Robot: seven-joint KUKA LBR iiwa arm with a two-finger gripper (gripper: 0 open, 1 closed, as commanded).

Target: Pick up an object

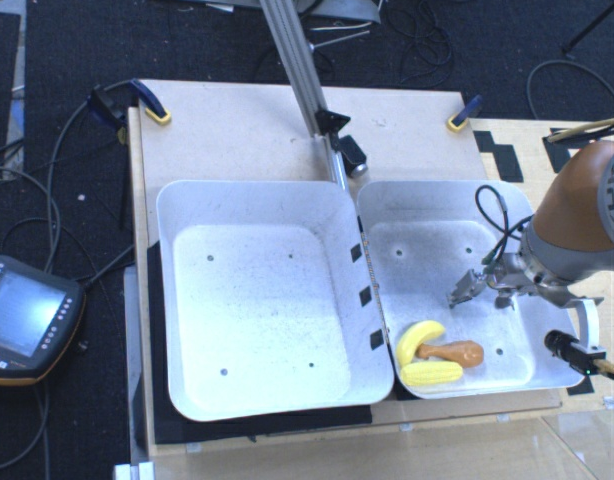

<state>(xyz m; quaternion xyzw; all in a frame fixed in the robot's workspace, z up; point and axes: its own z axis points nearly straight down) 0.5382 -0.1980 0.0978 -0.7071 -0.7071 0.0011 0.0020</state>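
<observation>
Arm: the grey arm with the orange band (577,193) comes in from 3 o'clock and hangs over the right bin (412,208).
Gripper: the gripper (465,290) is near the middle of the right bin, pointing toward 9 o'clock. I cannot tell if its fingers are apart or together; they are too small and dark to see well. Nothing shows between them.
Toys: a banana (419,338), a corn cob (432,373) and a brown drumstick (457,353) lie bunched together at 6 o'clock in the right bin. They touch each other.
Gap: the gripper is near the toys but not touching them. They sit at about 7 o'clock from it.
Left bin: the left bin (187,203) is at 9 o'clock, with only small dark specks on it.
Risk one: the toys are packed tight, so the fingers may bump one and push the others away.
Risk two: the banana is round and may slip out.
Risk three: the toys lie close to the bin wall, so the gripper may hit the wall.
</observation>
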